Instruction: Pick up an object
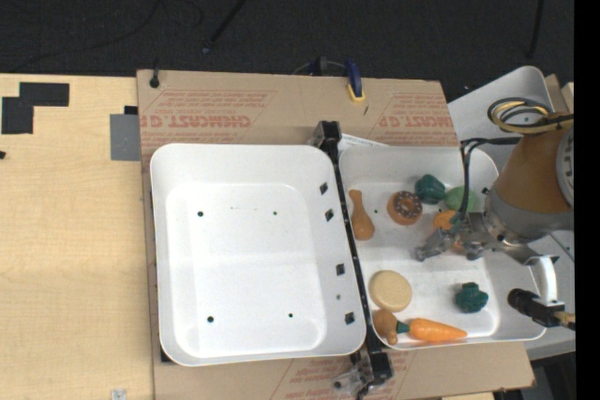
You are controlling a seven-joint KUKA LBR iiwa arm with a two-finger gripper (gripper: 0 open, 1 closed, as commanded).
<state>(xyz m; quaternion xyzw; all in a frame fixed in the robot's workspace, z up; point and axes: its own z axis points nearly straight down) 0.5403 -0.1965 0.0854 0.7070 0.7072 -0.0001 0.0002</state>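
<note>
The likeliest target is a small orange piece (443, 219) in the right bin (483, 166), lying just left of the gripper (448, 242) and so close to it that contact cannot be ruled in or out. The gripper sits low in the middle of that bin; its grey fingers are a dark tangle from this angle, and whether they are spread or closed, or hold anything, cannot be told.

A dark green lump (430, 187) and a paler green piece (457, 198) crowd the far side of the orange piece, with a brown round toy (405, 207) to its left. To do this step well, the arm should settle straight down over one object alone, since the cluster invites a pinch on two things or a nudge that scatters them.

Freer choices lie nearer: a second green lump (472, 297), a tan disc (390, 289) and a carrot (436, 330). The left bin (178, 166) plays no part.
</note>
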